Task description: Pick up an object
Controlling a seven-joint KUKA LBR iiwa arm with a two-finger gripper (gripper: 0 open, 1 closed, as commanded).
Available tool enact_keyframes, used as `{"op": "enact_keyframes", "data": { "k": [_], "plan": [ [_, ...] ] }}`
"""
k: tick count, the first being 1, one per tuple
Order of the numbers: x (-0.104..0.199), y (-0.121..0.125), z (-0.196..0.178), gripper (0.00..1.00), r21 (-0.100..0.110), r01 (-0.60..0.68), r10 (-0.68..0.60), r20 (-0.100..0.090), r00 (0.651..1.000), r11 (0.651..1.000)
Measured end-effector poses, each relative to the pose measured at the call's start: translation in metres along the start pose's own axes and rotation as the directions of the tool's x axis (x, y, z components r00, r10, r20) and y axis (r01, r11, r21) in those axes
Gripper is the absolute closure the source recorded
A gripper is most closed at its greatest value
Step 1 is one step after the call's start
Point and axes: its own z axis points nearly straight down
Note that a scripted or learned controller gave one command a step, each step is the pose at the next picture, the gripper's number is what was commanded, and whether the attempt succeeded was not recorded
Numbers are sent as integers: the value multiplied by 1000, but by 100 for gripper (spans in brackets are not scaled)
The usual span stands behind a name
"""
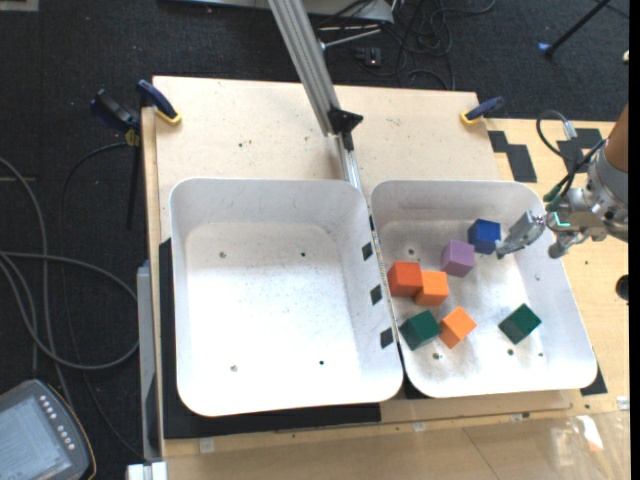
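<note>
**Over the right bin: pick not yet made**

Over the right bin's far right rim, you would have found the gripper reaching in from the right, its tip just beside the blue cube. How far the fingers stood apart could not be told at this slant, and nothing showed between them, so no object could be counted as held.

All seven blocks lay loose on the floor of the right bin. The blue cube sat nearest the gripper, with a purple cube just beside it toward the front. Two orange blocks, the orange-red block and the orange block, touched one another near the bin's left wall. Nearer the front lay a dark green block and, just beside it, a lighter orange cube; whether those two touched was unclear. A second green block lay well apart from them, toward the right rim.

The left bin shared the tabletop beside it.

As a judgement, you were at the approach: the arm had reached a likely target, the blue cube, but closing, lifting and clearing the bin all remained. The purple cube's nearness might have crowded that grasp.
</note>
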Motion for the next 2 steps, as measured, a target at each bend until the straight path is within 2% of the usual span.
{"op": "enact_keyframes", "data": {
  "k": [1, 2],
  "plan": [
    [0, 1, -2, 0, -4, -1, 1, 1, 1000, 1000],
    [4, -8, 55, 0, 2, -2, 2, 0, 1000, 1000]
  ]
}}
